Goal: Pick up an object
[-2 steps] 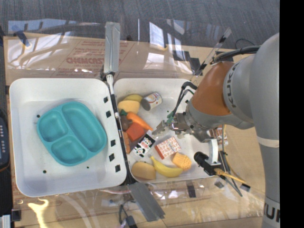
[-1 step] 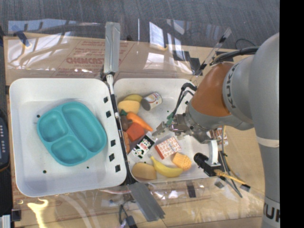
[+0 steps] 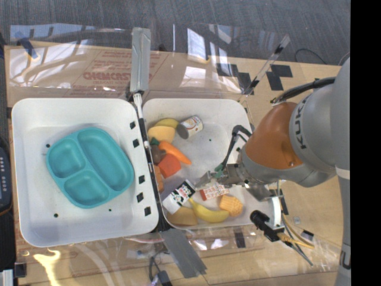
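Bins (image 3: 36, 159): two; divided plate (image 3: 89, 167): one

Arm casing (image 3: 315, 130): large dark letters "KU", the start of a brand name, run along the grey shell just beside the orange band (image 3: 274, 139).
Plastic sheet (image 3: 95, 70): faint red print behind the left bin (image 3: 24, 159), reading roughly "CHEMCAST", with smaller red lines above it too blurred to read.
Carton (image 3: 178, 196): black-and-white markings near the banana (image 3: 208, 213), not readable.
Can (image 3: 190, 126): label too small to read.
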Controlling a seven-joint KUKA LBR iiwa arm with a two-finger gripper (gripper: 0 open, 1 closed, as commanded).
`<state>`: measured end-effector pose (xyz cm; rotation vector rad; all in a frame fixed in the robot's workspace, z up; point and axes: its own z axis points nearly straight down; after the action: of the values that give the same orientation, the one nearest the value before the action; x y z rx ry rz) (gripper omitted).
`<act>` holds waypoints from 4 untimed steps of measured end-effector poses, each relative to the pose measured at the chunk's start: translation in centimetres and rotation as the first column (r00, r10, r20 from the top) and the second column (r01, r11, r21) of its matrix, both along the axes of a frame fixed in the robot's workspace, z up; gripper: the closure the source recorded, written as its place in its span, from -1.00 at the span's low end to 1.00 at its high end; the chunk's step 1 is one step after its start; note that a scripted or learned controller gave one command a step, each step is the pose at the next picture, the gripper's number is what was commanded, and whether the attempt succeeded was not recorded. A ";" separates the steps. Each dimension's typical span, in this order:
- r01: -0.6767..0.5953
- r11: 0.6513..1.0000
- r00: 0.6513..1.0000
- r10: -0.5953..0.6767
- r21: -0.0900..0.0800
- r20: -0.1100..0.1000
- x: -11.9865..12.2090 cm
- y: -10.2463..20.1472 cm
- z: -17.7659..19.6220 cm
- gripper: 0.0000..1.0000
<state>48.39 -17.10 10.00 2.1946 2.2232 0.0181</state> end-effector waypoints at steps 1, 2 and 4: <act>-0.007 1.000 1.000 0.007 -0.001 0.004 0.2 0.0 1.1 1.00; -0.006 1.000 1.000 0.006 -0.001 0.004 0.2 0.1 1.1 -1.00; 0.183 0.983 0.983 -0.183 0.005 -0.002 14.2 3.4 0.1 -1.00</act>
<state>62.60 -13.74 10.05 2.3921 2.0146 0.0197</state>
